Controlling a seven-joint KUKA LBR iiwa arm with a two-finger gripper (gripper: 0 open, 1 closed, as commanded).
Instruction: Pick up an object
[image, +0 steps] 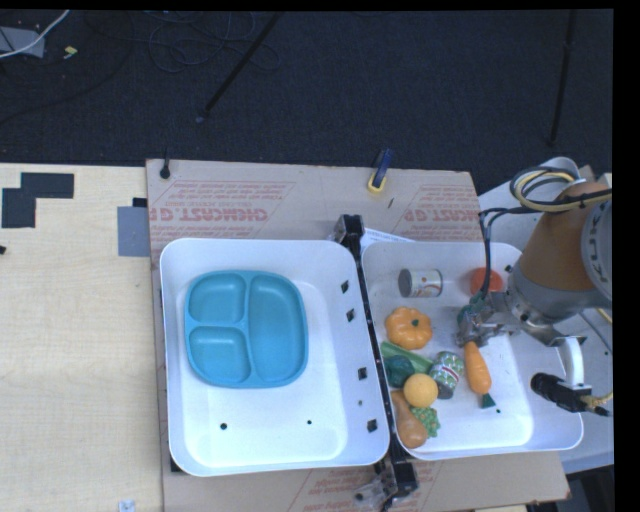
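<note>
Just one camera on my setup, fixed up high over the bench (70, 330) and tilted down at a slant. It's far enough back to fit both white bins, left bin (265, 455) and right bin (510, 435), and my arm (560, 265) comes in from the right.

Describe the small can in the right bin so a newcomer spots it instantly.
Look in the right bin, toward its far end. The small can lies on its side there, apart from the toy food heaped nearer the front. It is the one silvery cylinder among orange, yellow and green pieces.
</note>
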